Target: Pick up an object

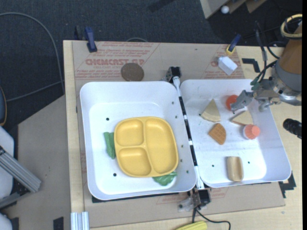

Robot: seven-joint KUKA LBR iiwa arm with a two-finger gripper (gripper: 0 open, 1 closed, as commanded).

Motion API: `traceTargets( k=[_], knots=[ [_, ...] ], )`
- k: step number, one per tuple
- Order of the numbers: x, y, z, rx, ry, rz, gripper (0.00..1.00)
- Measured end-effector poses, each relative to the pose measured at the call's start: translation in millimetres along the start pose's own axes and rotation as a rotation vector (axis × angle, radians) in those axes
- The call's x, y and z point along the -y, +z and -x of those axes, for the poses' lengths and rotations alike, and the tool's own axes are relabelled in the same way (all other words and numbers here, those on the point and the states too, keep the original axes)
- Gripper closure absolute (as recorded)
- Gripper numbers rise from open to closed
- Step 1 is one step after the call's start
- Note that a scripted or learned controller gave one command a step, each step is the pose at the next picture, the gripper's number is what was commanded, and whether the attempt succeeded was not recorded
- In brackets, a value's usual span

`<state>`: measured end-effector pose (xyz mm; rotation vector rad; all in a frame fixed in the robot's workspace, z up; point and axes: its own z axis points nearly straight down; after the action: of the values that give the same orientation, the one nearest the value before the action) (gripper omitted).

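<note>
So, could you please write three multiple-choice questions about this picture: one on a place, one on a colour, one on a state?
1. Where is the yellow tray?
A. left bin
B. right bin
C. on the bench outside the bins

2. What colour is the thing under the tray?
A. blue
B. green
C. red

3. Where is the gripper?
A. over the left bin
B. over the right bin
C. beyond both bins

Answers:
1 A, the tray lies in the left bin.
2 B, green edges stick out.
3 B, it hangs beside the food pieces.
</note>
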<state>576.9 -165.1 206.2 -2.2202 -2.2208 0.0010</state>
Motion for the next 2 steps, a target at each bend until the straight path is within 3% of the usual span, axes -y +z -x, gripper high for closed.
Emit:
traceTargets(
  k=[1, 2],
  knots=[
    [-26.5, 113.4, 16.7, 0.003, 0.0, 0.011, 0.0],
    [-86.8, 120.2, -16.0, 0.001, -0.001, 0.005, 0.0]
  ],
)
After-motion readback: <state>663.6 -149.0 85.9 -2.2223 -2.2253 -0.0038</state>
